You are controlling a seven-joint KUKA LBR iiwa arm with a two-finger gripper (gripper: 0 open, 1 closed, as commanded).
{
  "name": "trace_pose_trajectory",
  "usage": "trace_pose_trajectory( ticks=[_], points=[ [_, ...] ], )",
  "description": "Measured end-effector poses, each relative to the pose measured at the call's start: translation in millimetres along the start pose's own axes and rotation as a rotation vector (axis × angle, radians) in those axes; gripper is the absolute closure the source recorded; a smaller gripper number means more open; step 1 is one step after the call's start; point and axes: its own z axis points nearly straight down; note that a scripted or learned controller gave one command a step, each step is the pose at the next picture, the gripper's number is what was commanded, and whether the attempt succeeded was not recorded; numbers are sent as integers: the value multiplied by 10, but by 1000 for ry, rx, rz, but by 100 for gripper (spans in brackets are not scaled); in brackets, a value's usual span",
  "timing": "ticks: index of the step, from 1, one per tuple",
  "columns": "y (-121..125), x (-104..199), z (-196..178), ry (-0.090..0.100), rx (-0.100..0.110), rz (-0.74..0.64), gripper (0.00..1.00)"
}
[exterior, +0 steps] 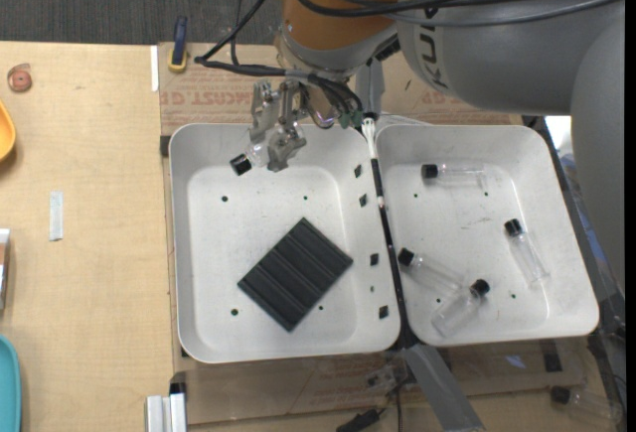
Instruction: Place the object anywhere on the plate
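Observation:
A black ribbed plate (295, 273) lies flat on the floor of the left bin (199, 321), turned at an angle. My gripper (275, 154) hangs over the back of that bin, up and slightly left of the plate. It is shut on a clear vial (254, 159), whose black cap pokes out to the left of the fingertips. The vial lies roughly level between the fingers, well apart from the plate.
In the right bin (556, 321) lie several more clear vials with black caps, one of them (452, 172) at the back and one (525, 249) at the right. A raised divider (383, 221) separates the bins. A wooden bench top (79, 221) spreads to the left.

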Motion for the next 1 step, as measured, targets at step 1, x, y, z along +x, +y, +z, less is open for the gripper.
trace_pose_trajectory(
  ticks=[1],
  points=[
    [207,-315,1068,1,-1,-47,100]
  ],
)
